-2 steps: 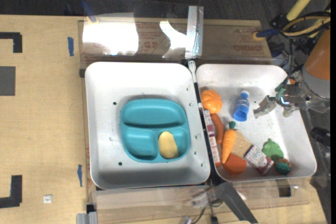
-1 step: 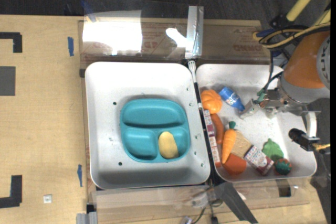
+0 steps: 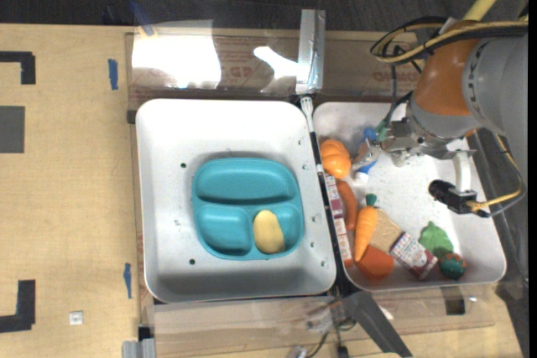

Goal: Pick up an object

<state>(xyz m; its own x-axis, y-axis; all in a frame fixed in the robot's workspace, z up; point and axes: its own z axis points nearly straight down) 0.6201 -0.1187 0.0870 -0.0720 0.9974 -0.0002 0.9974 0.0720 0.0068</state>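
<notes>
The right bin [image 3: 478, 230] holds several toy foods: a small orange pumpkin [image 3: 334, 157] at its left wall, a carrot [image 3: 366, 227], a tan cracker [image 3: 387, 231], a small printed box [image 3: 410, 251], a green leafy piece [image 3: 436, 236] and a teal piece [image 3: 454, 267]. A red-and-white bar [image 3: 337, 212] lies along the left wall. My gripper [image 3: 374, 148] hangs low over the bin's upper left part, just right of the pumpkin, with a small blue-and-white item [image 3: 362, 171] below it. No object is visibly held.
The left bin [image 3: 168, 138] carries a teal divided tray [image 3: 239, 184] with a yellow potato [image 3: 268, 230] in its lower right compartment. The arm's orange band [image 3: 440, 84] and cables cross the right bin's upper right corner. A clear panel stands behind the bins.
</notes>
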